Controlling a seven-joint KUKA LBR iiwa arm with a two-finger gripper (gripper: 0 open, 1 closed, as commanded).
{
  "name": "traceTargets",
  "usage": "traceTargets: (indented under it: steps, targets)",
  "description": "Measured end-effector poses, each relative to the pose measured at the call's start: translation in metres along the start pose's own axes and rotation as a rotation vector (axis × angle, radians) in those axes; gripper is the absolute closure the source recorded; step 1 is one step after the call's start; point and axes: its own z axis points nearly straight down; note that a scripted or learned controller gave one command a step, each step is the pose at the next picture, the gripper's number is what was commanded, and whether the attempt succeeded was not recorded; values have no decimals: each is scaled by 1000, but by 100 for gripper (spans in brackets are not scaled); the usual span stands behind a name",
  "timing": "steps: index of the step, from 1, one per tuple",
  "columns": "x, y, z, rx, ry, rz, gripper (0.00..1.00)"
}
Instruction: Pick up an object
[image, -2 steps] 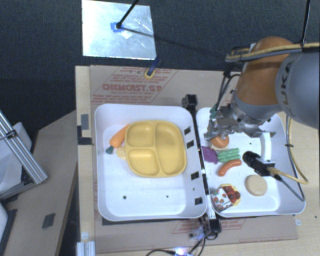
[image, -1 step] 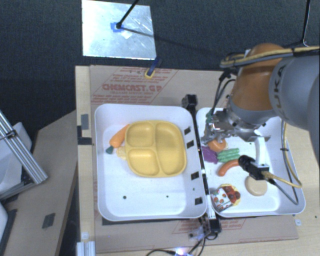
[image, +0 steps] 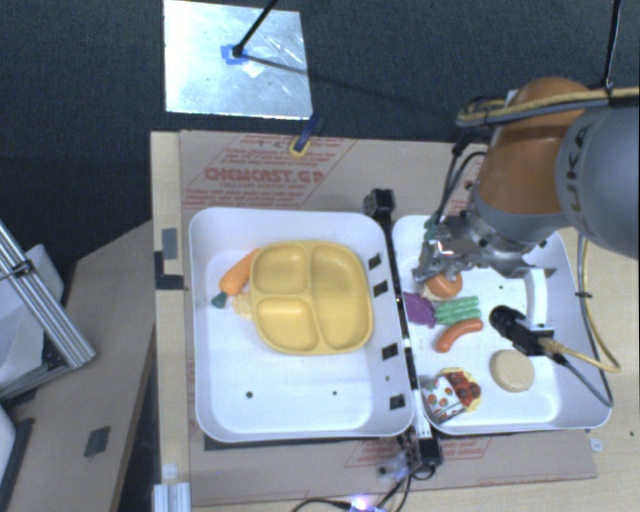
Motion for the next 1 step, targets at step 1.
traceTargets:
  steps: [1]
  targets:
    - [9,7,18,4,0,-3,100]
